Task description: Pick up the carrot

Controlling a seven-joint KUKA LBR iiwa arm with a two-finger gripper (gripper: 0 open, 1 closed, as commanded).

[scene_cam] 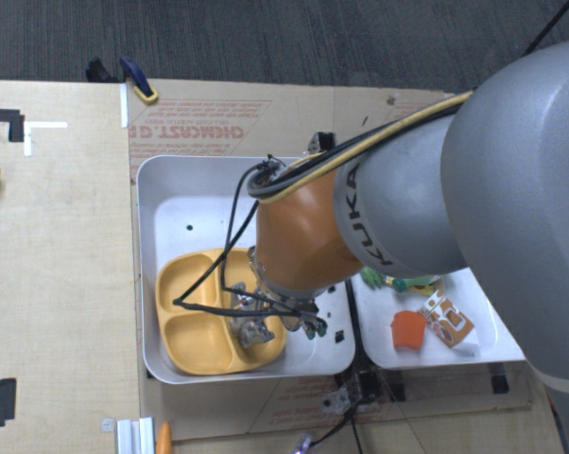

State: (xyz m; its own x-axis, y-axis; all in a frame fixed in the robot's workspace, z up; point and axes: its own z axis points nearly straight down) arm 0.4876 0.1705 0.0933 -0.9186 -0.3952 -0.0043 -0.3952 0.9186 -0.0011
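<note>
The carrot [407,330], a short orange chunk, lies in the right bin [511,348] near its front edge. My gripper [256,332] hangs low over the left bin [162,206], above the right side of a yellow divided plate [195,315]. That puts it well to the left of the carrot, across the wall between the bins. The orange wrist band [299,239] and black cables hide much of the gripper from above.
A green and yellow item [409,281] lies behind the carrot, partly under the arm. An orange and white packet [451,322] sits just right of the carrot. The big grey arm covers the back of the right bin.
</note>
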